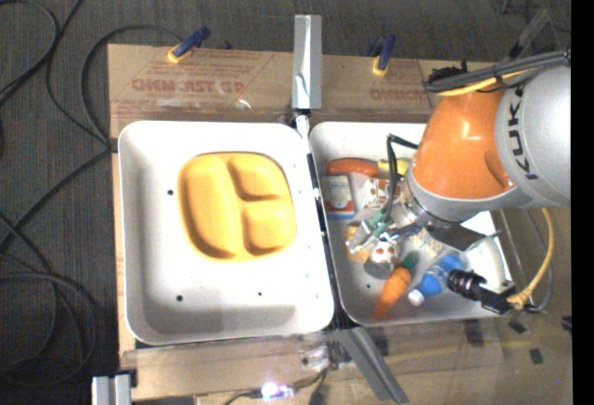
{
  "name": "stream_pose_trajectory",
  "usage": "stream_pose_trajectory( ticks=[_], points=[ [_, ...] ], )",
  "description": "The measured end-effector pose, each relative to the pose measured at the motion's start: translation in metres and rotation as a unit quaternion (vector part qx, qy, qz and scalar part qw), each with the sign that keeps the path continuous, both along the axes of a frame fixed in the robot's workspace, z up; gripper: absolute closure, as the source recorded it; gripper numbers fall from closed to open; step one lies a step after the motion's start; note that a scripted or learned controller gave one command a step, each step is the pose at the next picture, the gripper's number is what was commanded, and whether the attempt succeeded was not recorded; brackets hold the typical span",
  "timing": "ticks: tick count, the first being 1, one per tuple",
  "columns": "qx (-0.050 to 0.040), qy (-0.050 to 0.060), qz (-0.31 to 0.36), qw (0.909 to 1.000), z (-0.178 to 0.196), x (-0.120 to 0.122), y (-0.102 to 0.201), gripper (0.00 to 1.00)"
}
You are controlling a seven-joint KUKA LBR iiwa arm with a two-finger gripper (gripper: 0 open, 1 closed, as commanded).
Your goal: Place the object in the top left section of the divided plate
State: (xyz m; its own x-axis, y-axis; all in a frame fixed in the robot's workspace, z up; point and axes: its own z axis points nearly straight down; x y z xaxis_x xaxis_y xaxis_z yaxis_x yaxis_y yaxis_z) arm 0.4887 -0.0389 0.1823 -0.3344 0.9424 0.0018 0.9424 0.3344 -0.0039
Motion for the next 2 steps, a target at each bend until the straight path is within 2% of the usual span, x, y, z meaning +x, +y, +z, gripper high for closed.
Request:
stream_pose_trajectory(
  ticks=[1, 2],
  points=[
    [-0.0004, 0.000, 0.009, 1.0000, 0.000, -0.006, 0.141, 1.00],
    [-0.0004, 0.001, 0.100, 0.9950, -0.031, 0.046, 0.192, 1.00]
  ],
)
